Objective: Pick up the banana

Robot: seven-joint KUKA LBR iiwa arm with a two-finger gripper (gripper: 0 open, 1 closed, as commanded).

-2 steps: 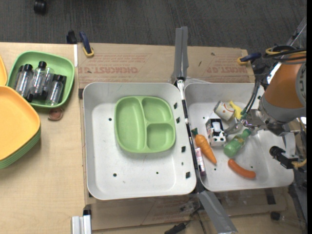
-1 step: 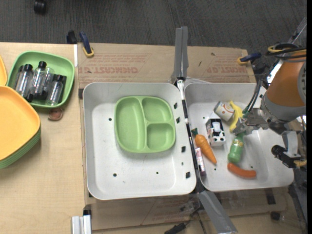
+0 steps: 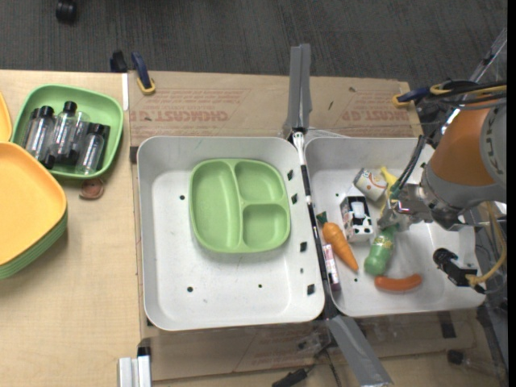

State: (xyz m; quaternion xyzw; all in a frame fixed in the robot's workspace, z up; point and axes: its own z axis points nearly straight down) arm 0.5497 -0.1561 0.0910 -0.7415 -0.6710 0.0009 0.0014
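The banana (image 3: 389,179) shows as a thin yellow strip in the right bin (image 3: 419,297), just right of a white cup (image 3: 369,184); the arm hides most of it. My gripper (image 3: 394,209) hangs low over the bin, just below the banana and above a green bottle-shaped item (image 3: 377,253). The grey wrist and orange band (image 3: 466,147) reach in from the right. The view does not reveal anything held.
The right bin also holds an orange carrot (image 3: 340,245), a black-and-white box (image 3: 355,216) and a red-orange chili (image 3: 397,281). A green divided plate (image 3: 240,205) lies in the left bin (image 3: 161,297). A green tray of bottles (image 3: 68,131) and yellow plates (image 3: 24,212) sit far left.
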